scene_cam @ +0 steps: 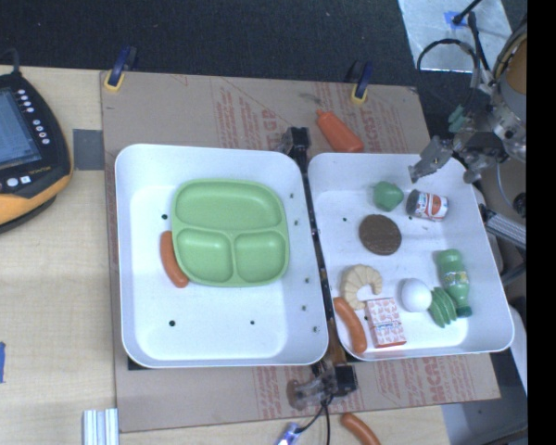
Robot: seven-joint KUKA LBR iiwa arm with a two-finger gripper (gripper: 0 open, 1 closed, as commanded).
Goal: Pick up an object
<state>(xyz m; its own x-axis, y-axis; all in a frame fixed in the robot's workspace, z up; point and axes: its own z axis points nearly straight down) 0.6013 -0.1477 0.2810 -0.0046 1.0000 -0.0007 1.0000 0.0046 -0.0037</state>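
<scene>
My gripper [448, 165] hangs over the far right corner of the right bin [322, 248], open, with nothing between its fingers. Just below it lies a small red and white can [428, 205] on its side, and a green round piece [386, 195] sits to the can's left. Further down the bin are a brown disc [380, 235], a croissant [361, 281], a white egg [414, 295], a green bottle shape [451, 286], a red and white carton [385, 323] and a sausage [349, 325].
The left bin [139, 304] holds a green divided plate [232, 232] and a sausage [173, 258] beside it. An orange carrot [338, 133] lies on the cardboard behind the bins. A teach pendant [14, 151] rests at the far left.
</scene>
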